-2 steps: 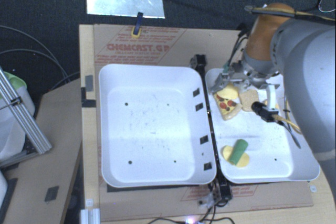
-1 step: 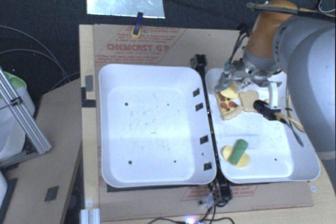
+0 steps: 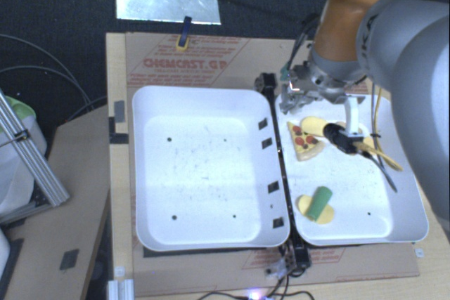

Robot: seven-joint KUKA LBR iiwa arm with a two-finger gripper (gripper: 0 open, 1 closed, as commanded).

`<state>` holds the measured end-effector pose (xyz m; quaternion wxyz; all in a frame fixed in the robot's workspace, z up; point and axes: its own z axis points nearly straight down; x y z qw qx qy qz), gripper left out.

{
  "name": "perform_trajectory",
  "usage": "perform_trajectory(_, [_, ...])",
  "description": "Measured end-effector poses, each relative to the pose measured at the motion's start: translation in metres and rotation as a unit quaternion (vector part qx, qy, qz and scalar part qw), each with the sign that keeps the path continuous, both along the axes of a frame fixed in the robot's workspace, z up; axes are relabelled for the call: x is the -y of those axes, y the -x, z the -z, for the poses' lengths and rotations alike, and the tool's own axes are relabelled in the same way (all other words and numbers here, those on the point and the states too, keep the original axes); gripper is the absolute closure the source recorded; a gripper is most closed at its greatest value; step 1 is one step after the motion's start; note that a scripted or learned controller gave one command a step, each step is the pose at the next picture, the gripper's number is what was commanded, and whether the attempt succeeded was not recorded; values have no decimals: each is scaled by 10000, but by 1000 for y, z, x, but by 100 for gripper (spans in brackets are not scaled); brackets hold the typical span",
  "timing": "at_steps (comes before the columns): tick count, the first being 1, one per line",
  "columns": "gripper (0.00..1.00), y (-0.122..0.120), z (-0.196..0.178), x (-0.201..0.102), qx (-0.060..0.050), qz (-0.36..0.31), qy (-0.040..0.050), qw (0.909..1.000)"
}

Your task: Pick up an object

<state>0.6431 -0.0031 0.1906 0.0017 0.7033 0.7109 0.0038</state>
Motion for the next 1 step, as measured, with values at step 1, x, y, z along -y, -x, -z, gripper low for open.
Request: perform_trajectory(1, [0, 0, 6, 6, -25, 32, 14, 10000])
